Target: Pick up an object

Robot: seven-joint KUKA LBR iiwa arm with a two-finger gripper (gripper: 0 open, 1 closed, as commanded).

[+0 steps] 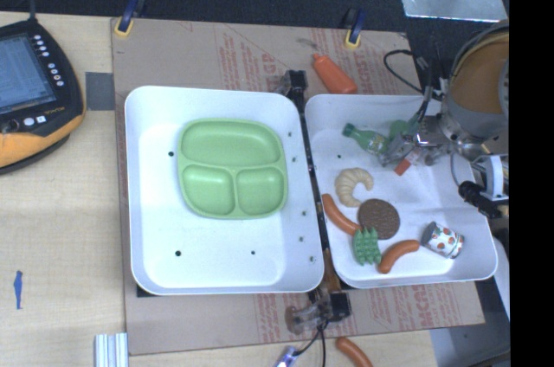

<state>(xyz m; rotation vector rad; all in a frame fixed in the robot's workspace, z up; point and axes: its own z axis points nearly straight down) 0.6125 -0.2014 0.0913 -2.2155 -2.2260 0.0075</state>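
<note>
My gripper [405, 147] hangs low over the back of the right bin [467, 270], reaching in from the right. It is right beside a green bottle [358, 134] lying on its side, and a small red piece [402, 168] shows just under it. Whether the gripper touches the bottle I cannot tell. Further forward in the same bin lie a pale croissant [353, 183], a brown round cookie [379, 218], two orange sausages [339, 214] [398, 254], a green toothed block [366, 246] and a small patterned cup [442, 240].
The left bin [156, 253] holds a green divided plate [232, 166]. An orange carrot [333, 74] lies behind the bins and another sausage [355, 350] in front of them. A teach pendant [35, 93] sits at the far left of the bench.
</note>
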